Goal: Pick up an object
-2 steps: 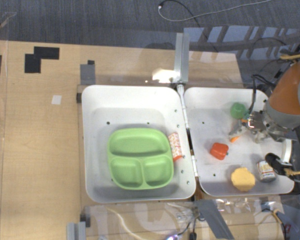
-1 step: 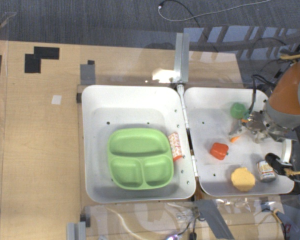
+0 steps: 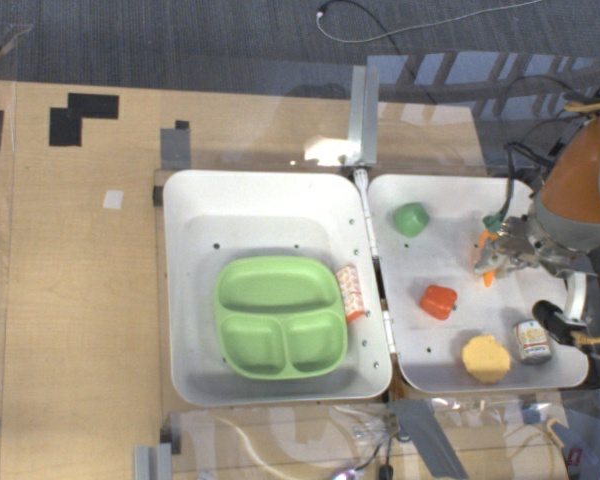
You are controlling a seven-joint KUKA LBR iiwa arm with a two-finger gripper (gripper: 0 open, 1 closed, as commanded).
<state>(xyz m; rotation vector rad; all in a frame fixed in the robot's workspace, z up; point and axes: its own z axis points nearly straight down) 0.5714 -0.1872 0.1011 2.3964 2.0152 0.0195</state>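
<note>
End effector (image 3: 497, 253) low over right bin (image 3: 450, 363), far-right side; whether it is spread or pressed together cannot be made out. Red object (image 3: 438, 302), green object (image 3: 411, 219), yellow object (image 3: 486, 358) and small can (image 3: 531, 340) lie loose in that bin.

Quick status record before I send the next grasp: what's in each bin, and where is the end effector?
left bin: green divided tray; small orange-and-white packet against the tray's right edge
right bin: green round object, red object, yellow object, small can
arm: grey with orange band, over the right bin's right side
end effector: low over the right bin, orange bits at the tip; grasp cannot be judged
nearest objects to end effector: red object, green round object, both apart from it
</note>
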